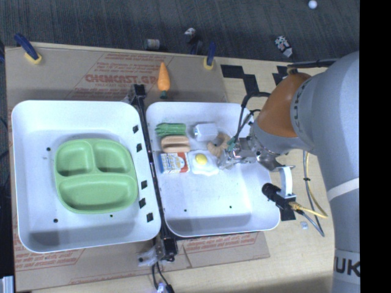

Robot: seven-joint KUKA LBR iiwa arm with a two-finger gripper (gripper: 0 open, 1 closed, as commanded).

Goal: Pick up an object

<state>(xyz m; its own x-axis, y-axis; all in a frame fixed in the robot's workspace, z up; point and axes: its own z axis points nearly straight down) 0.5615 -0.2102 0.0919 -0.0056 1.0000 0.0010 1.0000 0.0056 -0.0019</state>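
Two shallow white plastic bins sit side by side on the bench. The left bin [30, 163] holds a pale green plastic tray [95, 174] with three compartments. The right bin [208, 218] holds a cluster of small toy foods in its upper half: a green ridged vegetable piece [170, 129], a tan and reddish hot-dog bun [176, 143] just below it, a small red-and-white carton [173, 162] below that, a white fried egg with a yellow yolk [202, 162] beside the carton, a whitish translucent block [204, 130] above the egg, and a small tan lumpy piece [216, 145] to the right of them.

The grey arm with its orange band [278, 112] reaches in from the right, and its gripper [232, 154] is down inside the right bin, at the right edge of the cluster. The tan piece lies just beside it to the upper left, and the egg is just to its left. How the claw stands cannot be told; it is too small and cluttered.

An orange toy carrot [163, 77] lies on the cardboard beyond the bins.
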